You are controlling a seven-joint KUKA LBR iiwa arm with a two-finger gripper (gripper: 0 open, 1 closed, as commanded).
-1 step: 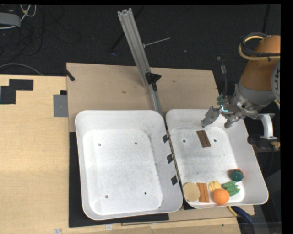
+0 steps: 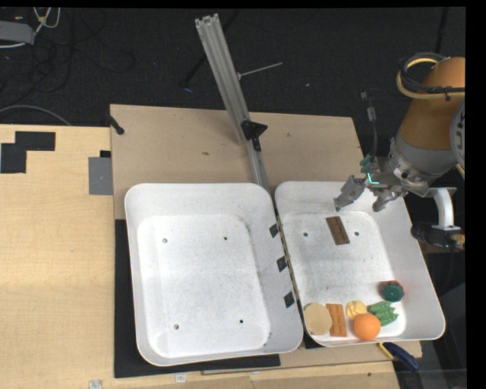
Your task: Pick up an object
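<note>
White right bin (image 2: 425, 304) — toys crowd its near edge, shapes blurred — tool (image 2: 366, 199) spread above.

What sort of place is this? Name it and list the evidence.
Probably a robotics lab test bench. Two white bins sit side by side on a plywood board, a grey and orange arm's gripper hangs over the right bin, and small toy foods lie in it. Loose cables trail behind.

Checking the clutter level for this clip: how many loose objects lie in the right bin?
7: a brown block mid-bin; along the near edge a tan round piece, brown slab, yellow piece, orange ball, green piece, dark teal piece.
</note>
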